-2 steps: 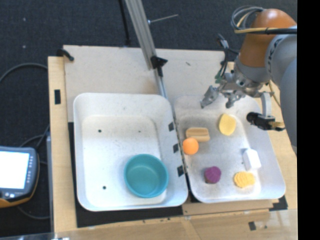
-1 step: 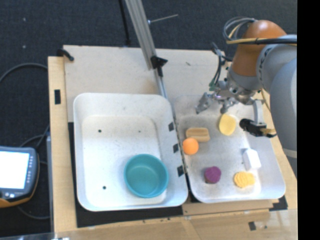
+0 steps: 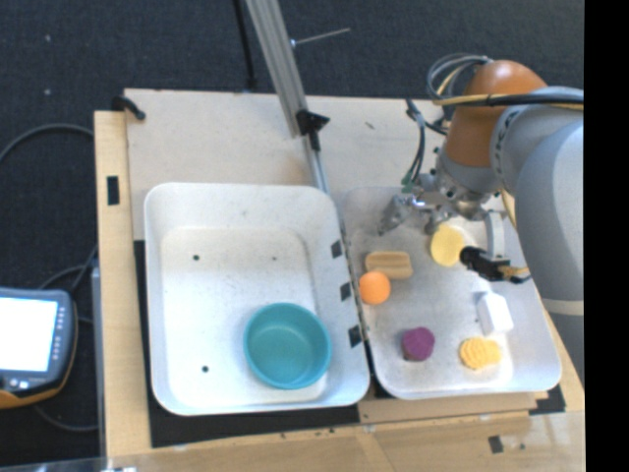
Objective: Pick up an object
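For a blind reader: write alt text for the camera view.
A grey arm's end effector hovers over the right bin, near a yellow ball, tan block, orange ball and purple ball. The left bin holds a teal bowl.

Speckled white plastic bins [image 3: 177, 264], smooth teal bowl [image 3: 286, 345], ribbed metal rail [image 3: 277, 47]

A pale wooden bench [image 3: 211, 136] stood on dark carpeted floor [image 3: 118, 28], its bare top showing a few small scuffs. A slanted aluminium post [image 3: 280, 52] rose from the bench's middle. At the left edge sat a handheld screen unit [image 3: 29, 342] (its display lit white), and black cables [image 3: 44, 160] curled across the carpet nearby. Light fell evenly, without hard shadows.
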You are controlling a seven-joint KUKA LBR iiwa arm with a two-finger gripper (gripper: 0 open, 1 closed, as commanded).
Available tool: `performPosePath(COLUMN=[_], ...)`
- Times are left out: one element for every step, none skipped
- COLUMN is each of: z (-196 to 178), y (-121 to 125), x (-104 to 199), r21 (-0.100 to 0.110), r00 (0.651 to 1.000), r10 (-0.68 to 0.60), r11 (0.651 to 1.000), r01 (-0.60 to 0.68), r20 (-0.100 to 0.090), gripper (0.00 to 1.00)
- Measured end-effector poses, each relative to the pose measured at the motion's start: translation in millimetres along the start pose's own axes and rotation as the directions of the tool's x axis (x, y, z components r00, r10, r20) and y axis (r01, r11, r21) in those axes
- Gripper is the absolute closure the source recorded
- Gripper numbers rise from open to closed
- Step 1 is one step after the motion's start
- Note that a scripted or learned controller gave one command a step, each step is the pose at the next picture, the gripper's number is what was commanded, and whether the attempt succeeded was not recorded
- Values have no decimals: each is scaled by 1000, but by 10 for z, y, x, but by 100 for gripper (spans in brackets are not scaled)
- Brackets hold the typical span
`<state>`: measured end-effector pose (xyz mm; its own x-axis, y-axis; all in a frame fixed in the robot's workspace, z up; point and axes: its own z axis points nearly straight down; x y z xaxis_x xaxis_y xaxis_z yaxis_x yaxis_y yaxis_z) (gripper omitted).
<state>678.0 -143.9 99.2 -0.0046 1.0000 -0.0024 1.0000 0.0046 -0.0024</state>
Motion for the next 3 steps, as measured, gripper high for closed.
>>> performPosePath(z=[-143, -765, -1315], y=[15, -43, -31], x=[-11, -43, -63], r21=[-7, -10, -10], r00=[1000, 1000, 1000], r10=[-2, 5, 4], r11=[1000, 1000, 1000], r01=[2, -5, -4], r20=[3, -1, -1], gripper=[100, 100, 100])
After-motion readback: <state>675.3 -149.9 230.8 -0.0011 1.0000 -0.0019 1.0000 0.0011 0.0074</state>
